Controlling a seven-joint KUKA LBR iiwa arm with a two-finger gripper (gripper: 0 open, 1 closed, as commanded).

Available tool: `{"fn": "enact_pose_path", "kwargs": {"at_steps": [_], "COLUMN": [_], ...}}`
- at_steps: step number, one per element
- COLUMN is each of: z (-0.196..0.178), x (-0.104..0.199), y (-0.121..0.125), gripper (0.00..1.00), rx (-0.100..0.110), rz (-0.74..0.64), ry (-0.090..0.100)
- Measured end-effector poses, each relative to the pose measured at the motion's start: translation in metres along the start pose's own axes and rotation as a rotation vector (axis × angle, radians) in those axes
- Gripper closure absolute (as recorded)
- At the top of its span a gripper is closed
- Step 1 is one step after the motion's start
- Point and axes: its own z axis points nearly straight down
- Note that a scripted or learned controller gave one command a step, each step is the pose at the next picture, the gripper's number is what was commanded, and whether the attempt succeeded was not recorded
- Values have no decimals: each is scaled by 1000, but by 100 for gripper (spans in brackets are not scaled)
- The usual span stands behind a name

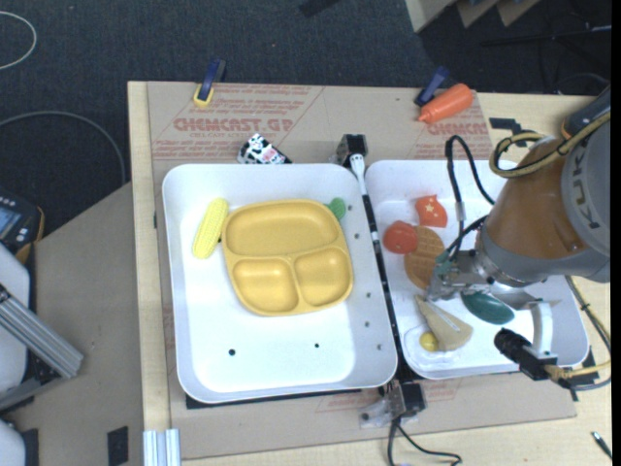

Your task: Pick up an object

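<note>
While the gripper (444,282) sits low in the right bin (572,343) over a tan wedge (446,326) beside a red piece (399,236), approach appears in hand; grip state cannot be told; next, a confirmed closure and lift.

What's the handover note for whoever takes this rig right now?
Gripper: low in the right bin, over the toy pile; nothing seen held.
Right bin: red tomato, tan wedge, teal piece, small red piece.
Left bin: yellow divided tray, corn cob.
Done: no pick confirmed.
Left: grasp one object and lift it.
</note>
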Motion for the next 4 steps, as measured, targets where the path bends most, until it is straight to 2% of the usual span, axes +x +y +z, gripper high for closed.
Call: {"fn": "enact_pose_path", "kwargs": {"at_steps": [2,3,4], "z": [-95,-127,-133], "x": [-5,-5,36], "y": [-10,-8,14], "gripper": [100,100,100], "rx": [6,6,8], "rz": [-2,-2,-6], "ry": [-4,-4,-2]}}
